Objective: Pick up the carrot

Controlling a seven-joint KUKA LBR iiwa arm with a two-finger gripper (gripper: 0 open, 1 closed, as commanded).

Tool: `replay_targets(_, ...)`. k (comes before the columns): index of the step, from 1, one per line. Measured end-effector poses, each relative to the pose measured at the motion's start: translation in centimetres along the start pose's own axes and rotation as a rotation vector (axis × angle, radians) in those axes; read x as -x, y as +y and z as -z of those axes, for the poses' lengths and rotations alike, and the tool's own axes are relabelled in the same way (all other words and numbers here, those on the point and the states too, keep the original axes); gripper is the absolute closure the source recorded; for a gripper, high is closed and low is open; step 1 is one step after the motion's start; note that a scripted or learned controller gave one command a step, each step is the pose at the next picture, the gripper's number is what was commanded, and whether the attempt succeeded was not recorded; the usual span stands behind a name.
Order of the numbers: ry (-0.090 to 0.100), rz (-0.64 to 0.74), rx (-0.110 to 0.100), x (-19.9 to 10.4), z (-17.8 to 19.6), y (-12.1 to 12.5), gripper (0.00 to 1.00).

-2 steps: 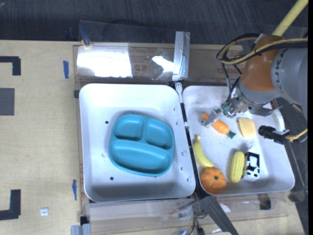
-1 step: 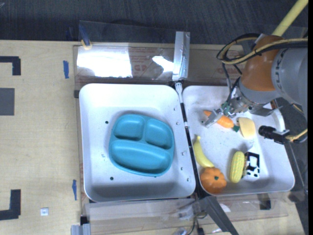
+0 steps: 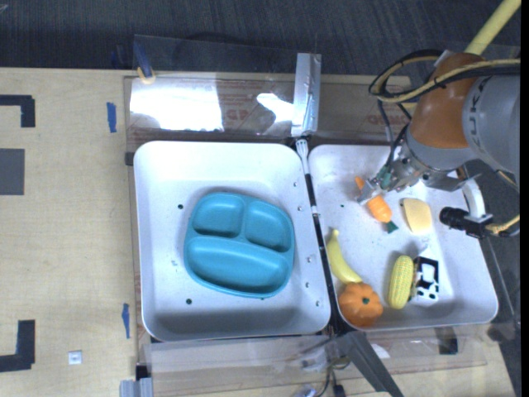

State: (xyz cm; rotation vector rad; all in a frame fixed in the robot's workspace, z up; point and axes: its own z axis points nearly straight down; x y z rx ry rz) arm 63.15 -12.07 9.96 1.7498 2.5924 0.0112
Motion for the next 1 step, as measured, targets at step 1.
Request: replay_targets(1, 0.004, 0.038, -0.003, -5.21, 9.06, 1.85, 1.0)
